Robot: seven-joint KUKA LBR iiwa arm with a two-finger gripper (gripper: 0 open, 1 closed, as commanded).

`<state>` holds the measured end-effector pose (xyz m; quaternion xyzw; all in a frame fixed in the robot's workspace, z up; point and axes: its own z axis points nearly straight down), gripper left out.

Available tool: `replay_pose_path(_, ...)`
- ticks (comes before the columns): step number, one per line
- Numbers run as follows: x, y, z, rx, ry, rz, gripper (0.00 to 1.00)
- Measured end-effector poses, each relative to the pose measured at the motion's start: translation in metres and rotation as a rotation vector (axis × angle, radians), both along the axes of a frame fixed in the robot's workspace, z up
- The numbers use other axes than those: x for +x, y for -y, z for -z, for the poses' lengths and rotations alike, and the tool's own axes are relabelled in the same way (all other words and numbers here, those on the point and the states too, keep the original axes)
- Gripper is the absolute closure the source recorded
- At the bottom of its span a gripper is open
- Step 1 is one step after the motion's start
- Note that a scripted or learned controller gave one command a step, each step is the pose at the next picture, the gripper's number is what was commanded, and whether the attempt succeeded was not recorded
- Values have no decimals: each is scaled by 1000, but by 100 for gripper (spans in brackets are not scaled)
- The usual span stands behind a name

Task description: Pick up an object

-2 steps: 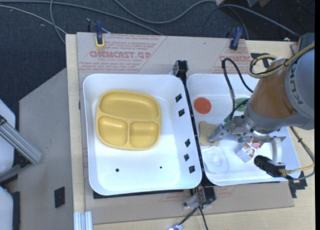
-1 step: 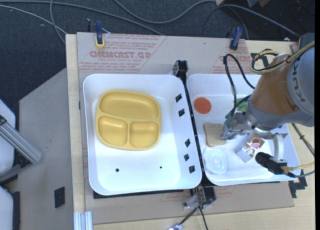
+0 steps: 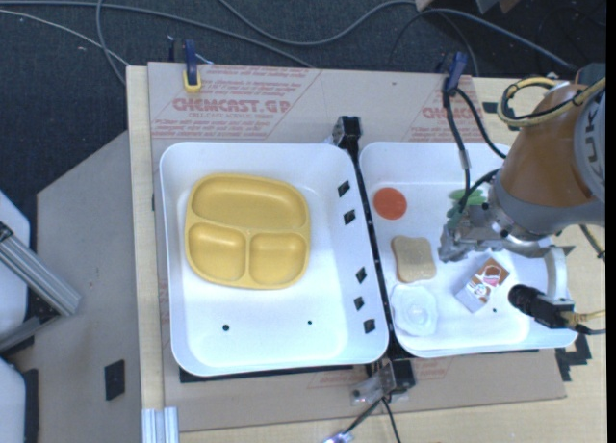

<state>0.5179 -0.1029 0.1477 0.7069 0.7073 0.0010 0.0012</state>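
Note:
The right bin [image 3: 438,340] holds an orange disc [image 3: 390,203], a tan slice like bread [image 3: 415,259], a clear round lid or cup [image 3: 417,314], a small grey box with a red and white label [image 3: 480,287] and a green item [image 3: 471,200] partly hidden by the arm. My gripper [image 3: 460,243] hangs low over the bin's middle, just right of the tan slice and left of the small box. Its fingers are hidden under the wrist, and nothing is seen held.
The left bin [image 3: 289,335] carries a yellow three-compartment plate [image 3: 248,229]. A black clip-lined divider [image 3: 358,229] runs between the bins. Cables [image 3: 460,133] drape over the right bin's back edge. The arm's grey and orange body [image 3: 549,171] covers the bin's right part.

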Motion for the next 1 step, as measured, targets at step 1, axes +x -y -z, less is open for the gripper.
replay_pose_path(1,3,-2,-64,-1,5,-1,100)
